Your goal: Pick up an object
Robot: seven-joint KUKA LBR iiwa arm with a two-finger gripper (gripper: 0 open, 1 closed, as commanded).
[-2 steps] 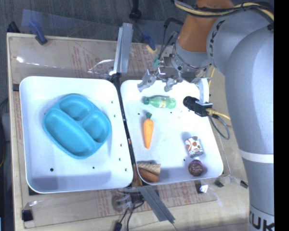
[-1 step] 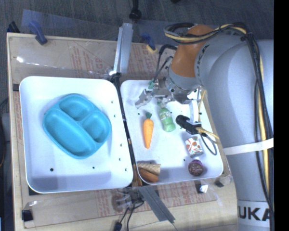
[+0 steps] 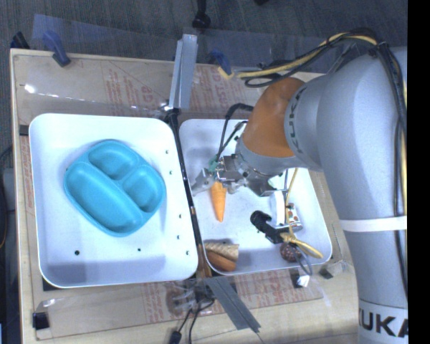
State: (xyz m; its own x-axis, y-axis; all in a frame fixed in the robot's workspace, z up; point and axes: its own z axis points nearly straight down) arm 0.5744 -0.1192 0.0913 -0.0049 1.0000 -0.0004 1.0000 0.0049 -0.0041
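Gripper sits low in the right bin, directly over the top end of the carrot. The carrot lies near the bin's left wall, long axis running toward the bench's near edge, tip pointing away from the gripper. How far the gripper is open cannot be told; no grasp confirmed.

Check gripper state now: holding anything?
Gripper: low in the right bin, right at the top end of the carrot. Open or shut, and whether it grips the carrot: cannot be told.
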